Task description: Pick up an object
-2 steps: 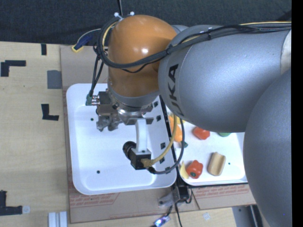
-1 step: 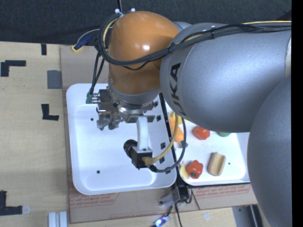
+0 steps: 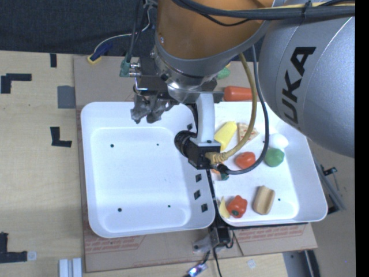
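Above left bin [image 3: 101,172] rear rim: end effector [image 3: 147,112] hovering, finger state indeterminable. Approach step; needs travel toward right bin [image 3: 305,206] items.

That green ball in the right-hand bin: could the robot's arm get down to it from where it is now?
Probably yes. The green ball lies uncovered near the right bin's edge, nothing stacked on it. The gripper hangs over the left bin, so the arm must swing across first.
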Tool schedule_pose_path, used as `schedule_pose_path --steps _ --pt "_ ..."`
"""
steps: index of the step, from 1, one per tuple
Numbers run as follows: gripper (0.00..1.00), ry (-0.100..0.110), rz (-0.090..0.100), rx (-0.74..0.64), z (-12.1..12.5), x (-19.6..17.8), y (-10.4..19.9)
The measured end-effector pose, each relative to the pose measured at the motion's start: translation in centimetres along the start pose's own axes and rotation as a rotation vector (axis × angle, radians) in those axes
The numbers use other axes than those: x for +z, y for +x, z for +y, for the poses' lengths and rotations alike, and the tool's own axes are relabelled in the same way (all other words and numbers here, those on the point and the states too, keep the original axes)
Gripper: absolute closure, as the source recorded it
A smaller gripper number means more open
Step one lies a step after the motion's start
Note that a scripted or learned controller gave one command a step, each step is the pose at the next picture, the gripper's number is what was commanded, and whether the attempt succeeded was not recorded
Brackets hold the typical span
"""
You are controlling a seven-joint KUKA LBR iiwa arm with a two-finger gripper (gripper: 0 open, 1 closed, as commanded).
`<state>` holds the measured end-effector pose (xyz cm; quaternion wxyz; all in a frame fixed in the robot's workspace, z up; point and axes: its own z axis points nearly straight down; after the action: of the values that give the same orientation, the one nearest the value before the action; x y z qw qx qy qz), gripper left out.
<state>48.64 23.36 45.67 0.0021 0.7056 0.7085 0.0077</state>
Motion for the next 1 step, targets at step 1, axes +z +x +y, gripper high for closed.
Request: schedule_pose_path --steps 1 --pt "1.00 0.006 -0.004 0.001 -0.18 -8.37 -0.49"
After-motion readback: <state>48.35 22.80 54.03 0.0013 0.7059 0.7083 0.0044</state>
